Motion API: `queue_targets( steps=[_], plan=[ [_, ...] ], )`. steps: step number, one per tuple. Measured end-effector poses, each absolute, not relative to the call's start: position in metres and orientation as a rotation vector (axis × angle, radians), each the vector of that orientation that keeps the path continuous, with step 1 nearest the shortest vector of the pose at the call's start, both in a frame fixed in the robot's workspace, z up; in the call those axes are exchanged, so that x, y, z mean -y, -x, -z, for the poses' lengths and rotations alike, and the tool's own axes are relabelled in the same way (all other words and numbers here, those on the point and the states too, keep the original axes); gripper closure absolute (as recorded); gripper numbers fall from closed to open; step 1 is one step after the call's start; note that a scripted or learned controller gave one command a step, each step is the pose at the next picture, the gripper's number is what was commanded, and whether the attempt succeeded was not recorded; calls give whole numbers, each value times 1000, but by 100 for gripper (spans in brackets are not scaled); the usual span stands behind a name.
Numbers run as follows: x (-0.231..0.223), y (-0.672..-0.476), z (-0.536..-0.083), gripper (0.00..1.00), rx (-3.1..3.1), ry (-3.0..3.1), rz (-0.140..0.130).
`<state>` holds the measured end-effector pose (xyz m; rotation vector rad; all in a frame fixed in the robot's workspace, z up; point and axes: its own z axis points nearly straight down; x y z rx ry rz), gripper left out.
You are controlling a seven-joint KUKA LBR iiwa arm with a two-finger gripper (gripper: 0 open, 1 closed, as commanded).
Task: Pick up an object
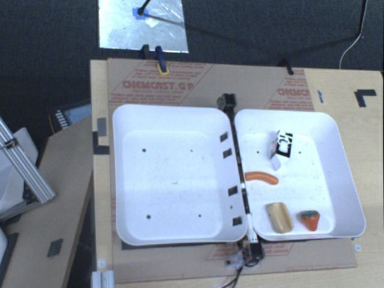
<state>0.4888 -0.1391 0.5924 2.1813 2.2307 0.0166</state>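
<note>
closest to me in the right bin [345,161] sit a tan bread roll [279,216] and a small orange-red carrot [310,219] just beside it. further back lies an orange sausage [261,177], then a black-and-white box [281,146] beyond.

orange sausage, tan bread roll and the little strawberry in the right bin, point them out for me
orange sausage [261,177]: camera view, on the middle of its length
tan bread roll [279,216]: camera view, on its top face
strawberry [310,221]: camera view, on its red body
</note>
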Motion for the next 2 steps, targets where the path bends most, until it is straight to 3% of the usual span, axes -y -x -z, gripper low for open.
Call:
queue_targets(
  steps=[1, 2],
  plan=[
    [139, -489, -604, 100, -2232, -2175, -20],
    [139, -489, -603, 0, -2233, -2175, -19]
  ],
)
